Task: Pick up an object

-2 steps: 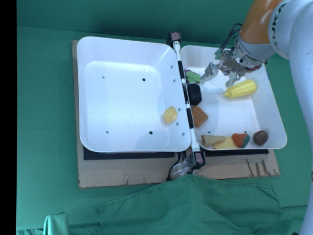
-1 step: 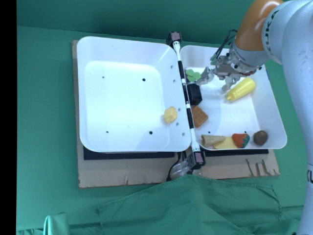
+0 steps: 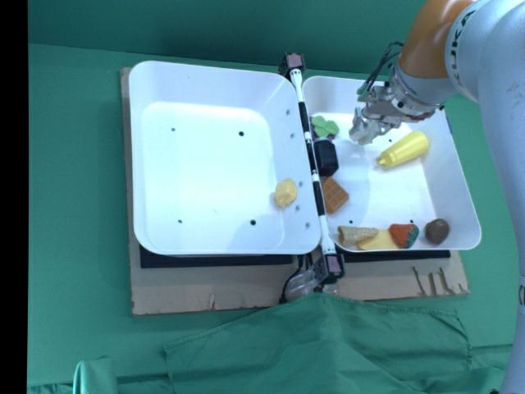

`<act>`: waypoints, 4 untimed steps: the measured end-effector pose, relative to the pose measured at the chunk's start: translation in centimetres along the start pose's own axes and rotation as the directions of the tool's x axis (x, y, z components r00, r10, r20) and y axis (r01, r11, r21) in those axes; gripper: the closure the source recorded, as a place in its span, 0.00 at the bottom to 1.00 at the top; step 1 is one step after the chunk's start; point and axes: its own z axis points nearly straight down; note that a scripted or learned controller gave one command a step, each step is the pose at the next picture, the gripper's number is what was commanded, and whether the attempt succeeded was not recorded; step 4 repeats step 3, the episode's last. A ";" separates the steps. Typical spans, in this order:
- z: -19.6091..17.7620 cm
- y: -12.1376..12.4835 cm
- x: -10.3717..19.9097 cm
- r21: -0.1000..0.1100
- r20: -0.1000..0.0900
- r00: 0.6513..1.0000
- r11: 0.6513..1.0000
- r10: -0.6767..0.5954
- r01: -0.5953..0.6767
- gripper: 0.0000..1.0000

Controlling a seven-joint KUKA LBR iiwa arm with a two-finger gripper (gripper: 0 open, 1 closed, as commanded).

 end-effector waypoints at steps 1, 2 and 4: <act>-4.7 0.5 0.2 0.013 -0.004 1.000 1.000 -0.004 0.004 1.00; -11.1 1.3 -0.5 0.010 -0.003 1.000 1.000 -0.003 0.003 1.00; -17.7 1.6 0.1 0.010 -0.004 1.000 1.000 -0.005 0.005 1.00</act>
